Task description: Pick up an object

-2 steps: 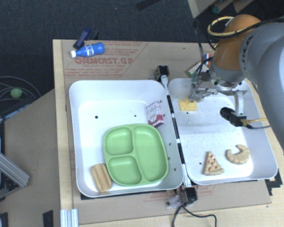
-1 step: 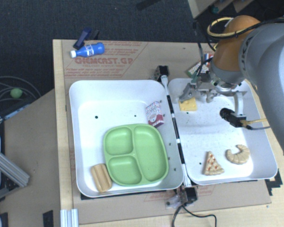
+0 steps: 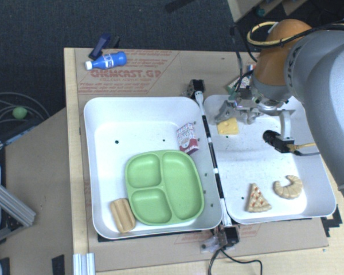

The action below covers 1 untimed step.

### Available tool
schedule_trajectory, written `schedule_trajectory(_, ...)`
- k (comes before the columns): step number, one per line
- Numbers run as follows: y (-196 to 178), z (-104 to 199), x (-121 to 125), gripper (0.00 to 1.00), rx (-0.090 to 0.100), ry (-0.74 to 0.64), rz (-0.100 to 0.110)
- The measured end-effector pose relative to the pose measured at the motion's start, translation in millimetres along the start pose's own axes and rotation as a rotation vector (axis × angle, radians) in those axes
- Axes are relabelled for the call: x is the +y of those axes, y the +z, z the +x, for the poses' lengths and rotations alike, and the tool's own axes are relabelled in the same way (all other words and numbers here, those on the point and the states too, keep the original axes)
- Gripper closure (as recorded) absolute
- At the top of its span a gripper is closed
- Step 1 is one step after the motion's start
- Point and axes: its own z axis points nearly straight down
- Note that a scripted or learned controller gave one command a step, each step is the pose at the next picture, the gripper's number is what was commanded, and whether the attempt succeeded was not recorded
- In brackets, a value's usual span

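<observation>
In the far corner of the right bin point(image 3: 309, 208), your pincer point(image 3: 239, 111) is hanging low, right over a yellow cheese piece point(image 3: 229, 127). You are looking at a pick that is not done yet. The cheese is lying flat on the bin floor, just under the pincer tips. The tips are too small and dark for you to see, so you cannot tell if they are spread or pressed together. Nothing is showing between them. The grab and the lift are both waiting.

The same bin is also holding a pizza slice point(image 3: 257, 199) and a croissant point(image 3: 289, 187), side by side near the front. The left bin point(image 3: 100, 153) is holding a green tray point(image 3: 163, 187), a bread stick point(image 3: 122, 215) touching the tray's front corner, and a small red packet point(image 3: 187, 137) by the middle wall. A blue bottle point(image 3: 106, 60) is lying on the bench point(image 3: 155, 67) behind the bins.
</observation>
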Motion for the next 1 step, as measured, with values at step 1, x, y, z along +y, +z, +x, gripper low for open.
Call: schedule_trajectory(1, -0.3, -0.8, 0.1, 0.00, 0.000, 0.000, 0.000)
